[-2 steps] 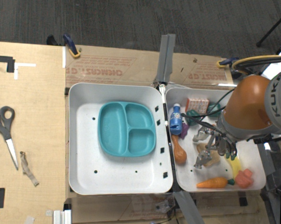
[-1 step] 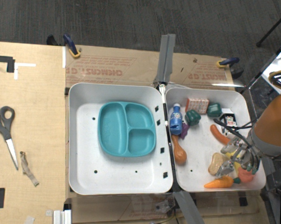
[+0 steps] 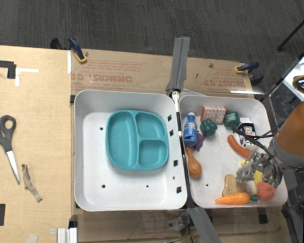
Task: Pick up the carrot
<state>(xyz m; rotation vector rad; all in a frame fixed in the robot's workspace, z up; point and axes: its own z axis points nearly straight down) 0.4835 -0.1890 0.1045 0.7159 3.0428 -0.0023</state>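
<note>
Orange plastic toy carrot [image 3: 233, 198] lies at the near edge of the right white bin [image 3: 209, 196], long axis roughly left-right, just below-left of the gripper [image 3: 258, 171]; finger state: cannot tell.

one carrot [image 3: 233, 199], two bins [image 3: 85, 156], one teal tray [image 3: 137, 140], one scissors [image 3: 6, 142]

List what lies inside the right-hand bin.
The right bin holds a carrot, blue bottle, sausage, tomato and bread slice. The gripper covers whatever is beneath it.
</note>
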